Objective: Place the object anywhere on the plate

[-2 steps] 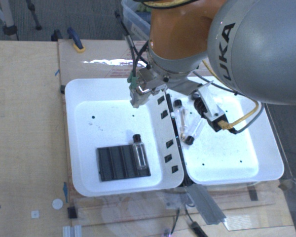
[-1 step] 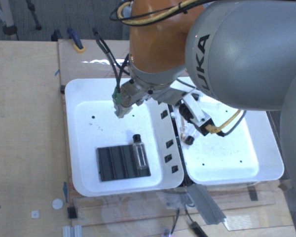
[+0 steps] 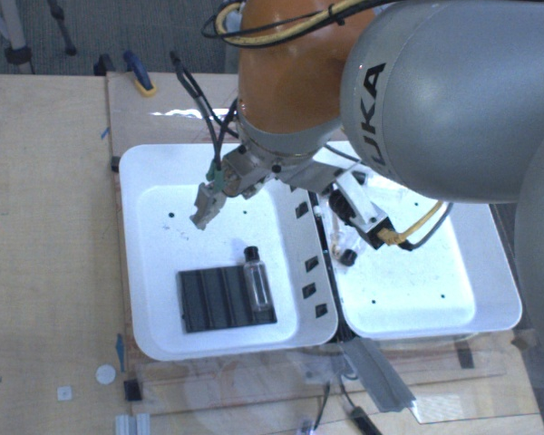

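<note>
Vial on the ribbed plate, gripper above the left bin

Wooden bench (image 3: 45, 243) carries two white bins. Left bin (image 3: 150, 243) holds a dark ribbed plate (image 3: 213, 299) near its front; a small clear vial (image 3: 256, 281) with a black cap lies along the plate's right edge. Gripper (image 3: 206, 208) hangs over bare bin floor behind the plate, nothing between its fingers; how wide they stand I cannot tell. Right bin (image 3: 435, 288) sits partly under the arm's wrist
</note>
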{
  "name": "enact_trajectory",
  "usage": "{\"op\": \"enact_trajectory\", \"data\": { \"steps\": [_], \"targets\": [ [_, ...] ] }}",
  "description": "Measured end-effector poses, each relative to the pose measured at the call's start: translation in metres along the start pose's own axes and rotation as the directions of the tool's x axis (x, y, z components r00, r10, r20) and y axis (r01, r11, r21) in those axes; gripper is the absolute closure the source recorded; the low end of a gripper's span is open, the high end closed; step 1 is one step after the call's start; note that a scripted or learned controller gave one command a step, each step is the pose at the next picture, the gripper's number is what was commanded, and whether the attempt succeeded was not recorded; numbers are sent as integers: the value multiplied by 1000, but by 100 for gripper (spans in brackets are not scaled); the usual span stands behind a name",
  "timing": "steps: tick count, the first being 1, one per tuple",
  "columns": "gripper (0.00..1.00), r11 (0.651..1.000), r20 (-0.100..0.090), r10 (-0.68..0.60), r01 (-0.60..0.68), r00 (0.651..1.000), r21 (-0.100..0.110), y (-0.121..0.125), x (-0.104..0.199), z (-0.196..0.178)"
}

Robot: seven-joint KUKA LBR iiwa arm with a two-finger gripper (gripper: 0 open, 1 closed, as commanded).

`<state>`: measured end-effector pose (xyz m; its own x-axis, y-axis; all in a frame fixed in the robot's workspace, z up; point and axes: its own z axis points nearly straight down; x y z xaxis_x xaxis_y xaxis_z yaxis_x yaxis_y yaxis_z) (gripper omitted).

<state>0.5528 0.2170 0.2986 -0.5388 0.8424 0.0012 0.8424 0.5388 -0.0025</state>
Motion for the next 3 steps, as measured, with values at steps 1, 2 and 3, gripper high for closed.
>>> {"op": "enact_trajectory", "data": {
  "steps": [1, 2, 3],
  "targets": [
    [0, 968, -1, 250, -250, 968, 1, -14, -4, 120],
    [100, 967, -2, 255, -255, 967, -1, -14, -6, 110],
    [100, 998, 2, 64, -64, 998, -5, -34, -13, 50]
  ]
}}
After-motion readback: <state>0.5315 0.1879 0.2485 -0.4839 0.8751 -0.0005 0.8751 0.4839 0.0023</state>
